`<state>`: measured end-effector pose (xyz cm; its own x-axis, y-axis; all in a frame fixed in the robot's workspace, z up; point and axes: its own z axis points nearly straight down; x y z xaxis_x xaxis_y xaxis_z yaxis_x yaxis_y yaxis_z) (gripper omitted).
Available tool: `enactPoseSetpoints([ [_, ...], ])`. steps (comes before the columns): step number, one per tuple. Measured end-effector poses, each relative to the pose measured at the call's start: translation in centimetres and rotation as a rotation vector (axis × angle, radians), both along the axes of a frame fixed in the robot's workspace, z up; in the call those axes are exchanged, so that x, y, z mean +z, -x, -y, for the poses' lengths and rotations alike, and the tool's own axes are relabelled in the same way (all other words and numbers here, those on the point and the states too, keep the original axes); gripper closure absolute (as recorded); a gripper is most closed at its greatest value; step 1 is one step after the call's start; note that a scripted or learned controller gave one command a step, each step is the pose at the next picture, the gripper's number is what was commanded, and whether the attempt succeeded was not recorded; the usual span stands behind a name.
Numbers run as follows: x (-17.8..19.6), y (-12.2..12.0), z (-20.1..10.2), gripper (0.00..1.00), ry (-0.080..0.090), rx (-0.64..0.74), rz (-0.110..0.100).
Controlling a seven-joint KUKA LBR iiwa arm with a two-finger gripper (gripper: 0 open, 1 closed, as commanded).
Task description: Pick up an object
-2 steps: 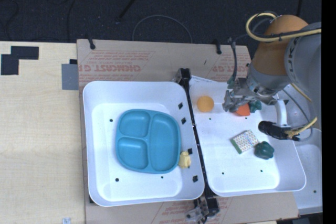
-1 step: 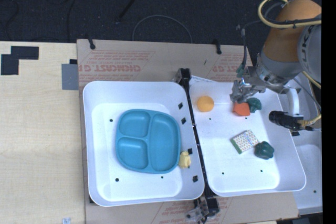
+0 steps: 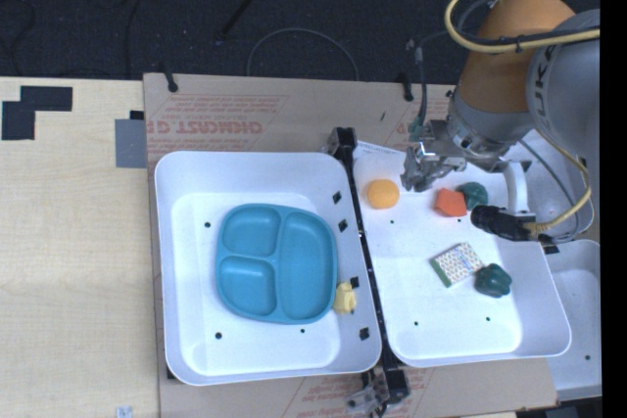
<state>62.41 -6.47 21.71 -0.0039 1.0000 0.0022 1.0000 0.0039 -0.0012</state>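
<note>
Two white bins sit side by side on the bench. Nearest, low in the left bin (image 3: 186,210), a blue plate (image 3: 276,261) lies flat with a small yellow piece (image 3: 345,298) touching its right edge. Across the divider, the right bin (image 3: 460,328) holds a dark green lump (image 3: 493,280) just beside a patterned card (image 3: 458,262). Farther back lie an orange ball (image 3: 382,194), a red-orange block (image 3: 451,203) and a teal piece (image 3: 474,194). Above them the arm (image 3: 509,64) bends down from the right, its gripper (image 3: 423,173) hanging at the back of the bin between ball and block. Nothing shows between the fingers; whether they are apart, I cannot tell.
</note>
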Motion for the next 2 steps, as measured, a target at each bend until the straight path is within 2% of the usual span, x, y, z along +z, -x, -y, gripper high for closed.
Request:
enactPoseSetpoints([
  [2, -1.4, 0.3, -10.6, 1.00, 0.001, 0.000, -0.003],
])
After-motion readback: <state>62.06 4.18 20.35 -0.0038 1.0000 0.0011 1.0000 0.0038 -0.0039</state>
